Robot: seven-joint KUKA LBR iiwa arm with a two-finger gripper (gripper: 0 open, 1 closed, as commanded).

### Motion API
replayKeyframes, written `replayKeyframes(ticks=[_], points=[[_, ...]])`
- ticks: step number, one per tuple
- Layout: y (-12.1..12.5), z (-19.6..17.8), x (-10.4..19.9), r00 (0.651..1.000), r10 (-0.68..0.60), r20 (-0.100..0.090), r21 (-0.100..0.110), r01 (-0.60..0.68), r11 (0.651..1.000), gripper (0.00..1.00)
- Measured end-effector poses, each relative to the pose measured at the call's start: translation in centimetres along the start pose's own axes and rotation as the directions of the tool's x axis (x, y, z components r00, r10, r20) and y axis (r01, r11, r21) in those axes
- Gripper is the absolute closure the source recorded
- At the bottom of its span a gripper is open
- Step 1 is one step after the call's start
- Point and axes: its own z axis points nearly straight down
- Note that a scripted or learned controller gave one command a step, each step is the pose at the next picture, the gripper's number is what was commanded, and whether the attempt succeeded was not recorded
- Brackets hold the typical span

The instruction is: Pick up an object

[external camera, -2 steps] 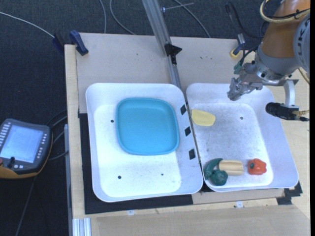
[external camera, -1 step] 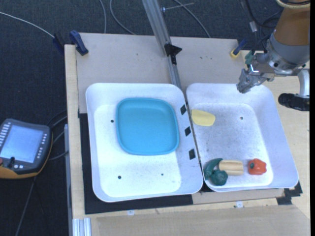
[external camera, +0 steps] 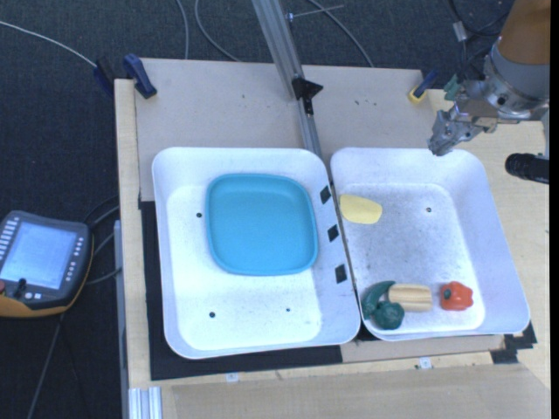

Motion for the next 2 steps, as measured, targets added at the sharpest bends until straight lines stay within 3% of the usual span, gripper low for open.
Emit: replayKeyframes(ticks=[2], points=[[-1.8, 0.3, 10.6, 1.000, -0.005, -0.002, 0.003, 0.005, 1.000, 1.00]])
